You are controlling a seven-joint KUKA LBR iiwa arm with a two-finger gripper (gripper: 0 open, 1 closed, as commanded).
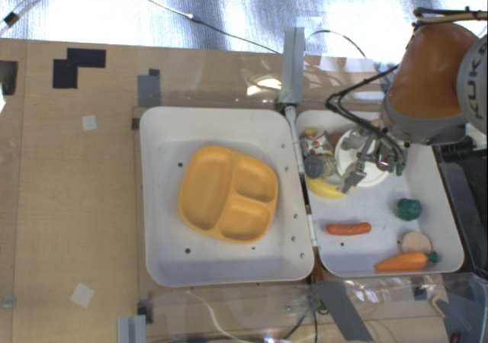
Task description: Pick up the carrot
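Listing from the near edge outward, we find the carrot (402, 261) lying flat at the near right corner of the right bin (450, 204), orange body pointing left, green stub to the right. Touching it just behind: a small round beige piece (416, 242). Next, a red sausage (348, 229) mid-bin, then a dark green lump (409, 209) near the right wall. Left bin (160, 204): one yellow divided tray (228, 193). Farther back in the right bin: a banana (324, 188), a printed can (316, 144) and a white plate (347, 152). Our hand (357, 174) hangs above the plate, well apart from the carrot; it holds nothing, and we cannot tell how far its fingers are parted. We judge the carrot a light, rigid, smooth toy, likely to roll or slip; best taken across its thick middle, fingers straddling the width, clear of the beige piece.
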